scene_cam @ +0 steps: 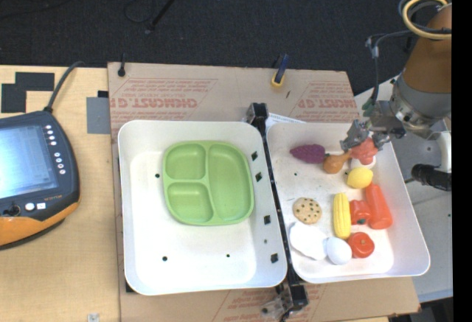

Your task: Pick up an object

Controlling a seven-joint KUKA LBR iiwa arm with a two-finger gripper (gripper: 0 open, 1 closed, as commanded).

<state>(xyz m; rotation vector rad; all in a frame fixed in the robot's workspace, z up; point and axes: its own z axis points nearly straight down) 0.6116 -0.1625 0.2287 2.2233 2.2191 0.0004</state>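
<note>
- Camera view: two white bins sit side by side on the bench, the left bin point(140, 239) and the right bin point(409, 254), touching along a black divider.
- The left bin holds one thing: a green plate point(208, 183) with three compartments (two small on its left, one long on its right), lying flat near the middle.
- The right bin holds toy food, one of each: a purple piece point(308, 153) near the far wall, a brown drumstick point(336, 162) just beside it, a yellow lemon point(359, 178), a cookie point(307, 211) with dark chips, a corn cob point(341, 214), an orange carrot point(379, 205), a red tomato point(361, 245), a white egg point(338, 250) and a white lump point(308, 240) touching the egg.
- A small red piece sits between corn and carrot (too small to name).
- The arm point(426, 63) comes in from the right; its gripper point(361, 142) hangs low over the far right part of the right bin, above a pinkish-red item near the drumstick's end.
- I cannot tell whether the claw is apart or together, nor whether it touches anything.
- One tablet point(29, 169) lies on the bench, left of the bins.
</note>
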